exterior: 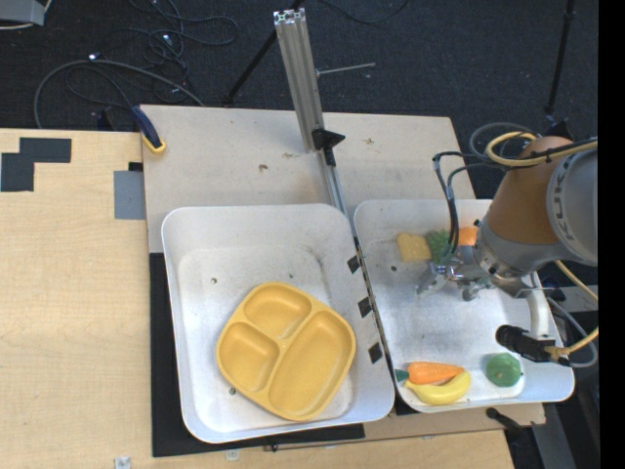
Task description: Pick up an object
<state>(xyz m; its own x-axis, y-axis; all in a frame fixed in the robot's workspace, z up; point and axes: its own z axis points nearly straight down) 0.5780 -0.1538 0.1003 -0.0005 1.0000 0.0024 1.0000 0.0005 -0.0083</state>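
The grey KUKA arm with its orange band [522, 208] is reaching in from the right and is leaning over the right-hand shallow white bin [430, 335]. Its two-finger gripper [439, 274] is hanging low over the upper middle of that bin, pointing toward the bin's left side; the metal fingers are appearing slightly parted with nothing visible between them, so the gripper is standing released and is grasping no object.

Candidate objects are lying in the right-hand bin. A pale yellow, blocky soft item [413, 248] is resting near the bin's upper left, just beside the gripper, and a small green piece [441, 239] is showing next to it, partly hidden by the wrist hardware; what it is cannot be told. An orange object [468, 234] is peeking out close against the arm. Along the bin's near edge, an orange toy carrot [433, 372] is lying on top of a yellow toy banana [441, 390], the two touching. A round green toy fruit [503, 369] is sitting to their right, near but apart from them.

The left-hand shallow white bin [195, 262] is holding a yellow plastic plate with three compartments [285, 349], lying flat in the bin's lower half. An upright aluminium post [302, 76] is standing behind the bins, between them.
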